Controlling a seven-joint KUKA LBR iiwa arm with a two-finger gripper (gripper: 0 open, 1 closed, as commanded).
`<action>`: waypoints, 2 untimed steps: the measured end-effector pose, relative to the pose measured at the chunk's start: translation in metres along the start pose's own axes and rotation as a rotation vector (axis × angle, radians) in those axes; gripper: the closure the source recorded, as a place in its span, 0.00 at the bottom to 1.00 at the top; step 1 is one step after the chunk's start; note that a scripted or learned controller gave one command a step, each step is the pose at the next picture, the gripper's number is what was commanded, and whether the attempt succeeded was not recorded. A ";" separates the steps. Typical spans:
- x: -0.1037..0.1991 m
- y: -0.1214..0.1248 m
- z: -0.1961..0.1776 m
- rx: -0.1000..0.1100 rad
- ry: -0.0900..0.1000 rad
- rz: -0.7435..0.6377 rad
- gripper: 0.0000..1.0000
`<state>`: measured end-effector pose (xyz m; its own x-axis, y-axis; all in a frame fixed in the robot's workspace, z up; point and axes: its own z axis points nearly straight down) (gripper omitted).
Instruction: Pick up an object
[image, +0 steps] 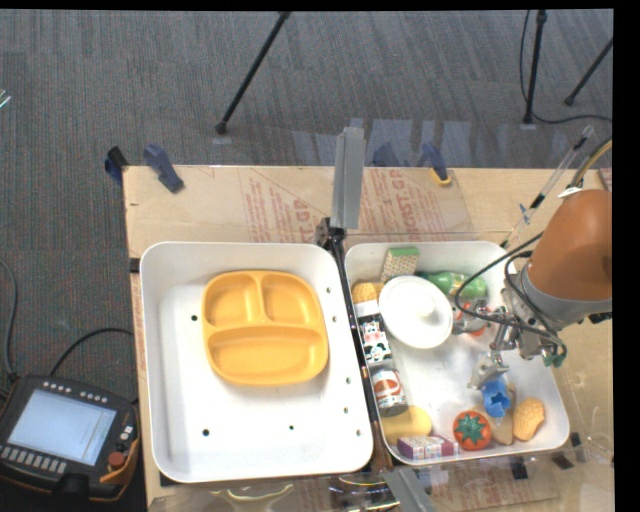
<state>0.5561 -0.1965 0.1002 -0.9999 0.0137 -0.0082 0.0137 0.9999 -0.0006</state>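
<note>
Two white bins (160, 300), one yellow plate (266, 327), one tomato (472, 428)

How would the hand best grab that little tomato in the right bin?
Probably from straight above, fingers closing across the round body of the tomato. It sits low with a blue piece and a tan item close to its right, so sideways approaches look crowded.

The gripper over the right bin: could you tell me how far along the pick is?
Done: the arm has reached into the right bin. In hand: the gripper hangs just above a small blue object, with nothing visibly between its fingers. Left: grasping and lifting an object.
</note>
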 end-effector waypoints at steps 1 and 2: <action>0.069 -0.016 0.012 -0.002 0.006 -0.112 0.00; 0.002 -0.017 0.013 -0.004 0.007 -0.352 0.00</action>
<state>0.5543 -0.2131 0.0871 -0.9433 -0.3319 -0.0010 -0.3319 0.9433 0.0015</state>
